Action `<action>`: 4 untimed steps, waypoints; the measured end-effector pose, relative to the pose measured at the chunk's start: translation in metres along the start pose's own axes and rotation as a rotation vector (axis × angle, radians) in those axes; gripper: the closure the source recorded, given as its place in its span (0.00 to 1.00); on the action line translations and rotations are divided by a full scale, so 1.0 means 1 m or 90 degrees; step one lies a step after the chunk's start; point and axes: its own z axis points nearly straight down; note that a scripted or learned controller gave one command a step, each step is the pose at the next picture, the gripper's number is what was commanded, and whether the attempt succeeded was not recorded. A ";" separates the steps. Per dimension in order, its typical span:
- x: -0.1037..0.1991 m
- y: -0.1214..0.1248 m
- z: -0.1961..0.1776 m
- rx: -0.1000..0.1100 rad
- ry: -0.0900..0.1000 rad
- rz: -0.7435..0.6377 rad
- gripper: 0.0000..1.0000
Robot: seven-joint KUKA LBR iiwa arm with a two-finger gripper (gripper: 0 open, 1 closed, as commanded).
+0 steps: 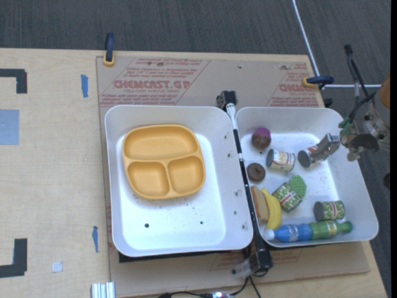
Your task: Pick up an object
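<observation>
The right bin [356, 188] holds several small objects. A purple ball [261, 137] lies at its back left, with a small pale can [281, 161] and a brown disc [255, 171] just in front of it. A green patterned piece [289, 193] sits mid-bin, and a banana [271, 208] lies by the left wall. A green can [329, 210] and a blue-and-green bottle [310, 231] lie at the front. My gripper [314, 153] reaches in from the right and hangs low over the bin's back right part, just right of the pale can. Nothing is visibly held.
The left bin [118, 185] bears a yellow divided plate [164, 160]. A black divider rail [239, 160] runs between the bins. The arm's wrist and cables [360, 132] hang over the right bin's far right rim. Cardboard [186, 82] lies under both bins.
</observation>
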 end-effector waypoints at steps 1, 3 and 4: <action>0.007 -0.041 0.129 -0.001 0.000 0.001 0.00; 0.045 -0.038 0.156 -0.006 -0.002 0.001 1.00; 0.132 -0.003 0.075 -0.002 0.000 -0.001 1.00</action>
